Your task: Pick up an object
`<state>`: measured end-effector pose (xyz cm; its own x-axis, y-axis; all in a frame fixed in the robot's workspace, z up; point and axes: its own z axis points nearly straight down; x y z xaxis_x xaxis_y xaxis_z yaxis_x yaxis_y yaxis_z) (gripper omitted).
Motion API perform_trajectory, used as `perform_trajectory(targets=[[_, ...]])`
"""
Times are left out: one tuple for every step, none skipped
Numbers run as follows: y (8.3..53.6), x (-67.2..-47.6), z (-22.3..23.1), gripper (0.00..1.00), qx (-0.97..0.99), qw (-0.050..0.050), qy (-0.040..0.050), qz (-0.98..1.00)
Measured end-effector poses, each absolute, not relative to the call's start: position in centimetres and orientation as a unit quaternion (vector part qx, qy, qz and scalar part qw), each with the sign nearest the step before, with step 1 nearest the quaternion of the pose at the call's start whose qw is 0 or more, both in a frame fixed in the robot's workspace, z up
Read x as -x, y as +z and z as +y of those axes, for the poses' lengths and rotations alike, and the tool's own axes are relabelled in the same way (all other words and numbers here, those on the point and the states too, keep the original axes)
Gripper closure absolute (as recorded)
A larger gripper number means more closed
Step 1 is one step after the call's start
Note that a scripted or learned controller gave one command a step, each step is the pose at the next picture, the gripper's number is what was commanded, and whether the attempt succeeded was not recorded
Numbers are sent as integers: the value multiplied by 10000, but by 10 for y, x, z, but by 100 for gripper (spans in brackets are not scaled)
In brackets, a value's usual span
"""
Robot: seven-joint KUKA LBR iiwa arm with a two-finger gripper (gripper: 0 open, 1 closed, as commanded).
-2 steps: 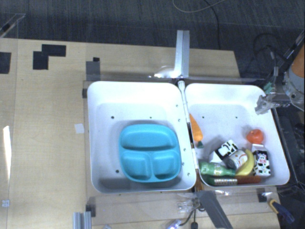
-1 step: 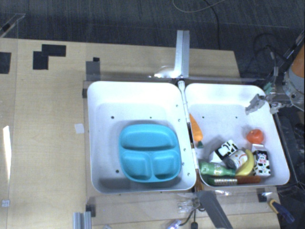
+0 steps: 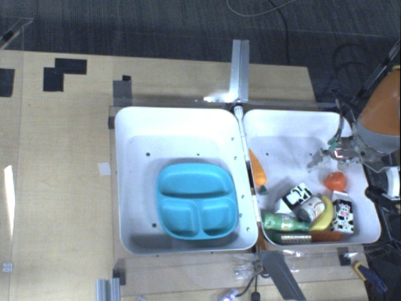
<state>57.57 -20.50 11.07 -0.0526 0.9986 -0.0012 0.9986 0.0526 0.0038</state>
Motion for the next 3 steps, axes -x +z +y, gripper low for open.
perform_trajectory(targets=[[165,-558,-205,0,-6484,18,9,7613],[259,-540,-206,0,-6427,41,17,7661],[258,-571,-206,0,-6158,39,12,7879]])
